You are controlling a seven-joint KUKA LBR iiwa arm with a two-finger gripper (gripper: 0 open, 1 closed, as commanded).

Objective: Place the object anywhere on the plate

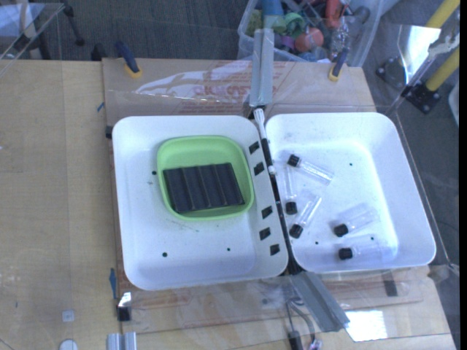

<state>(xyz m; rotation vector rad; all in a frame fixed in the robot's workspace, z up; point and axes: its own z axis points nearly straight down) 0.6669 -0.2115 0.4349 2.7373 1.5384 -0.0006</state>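
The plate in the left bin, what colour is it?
Light green, with a dark ridged insert lying in it. The plate shows best in the camera view.

arm — pose cannot be told from the camera view | wrist — angle likewise cannot be told

I see a lime-green plate [203, 149] carrying a dark grey ribbed block [202, 187], both bins [139, 217] white, clear vials [310, 168] with black caps, and a pale wood-grain surface [51, 195].
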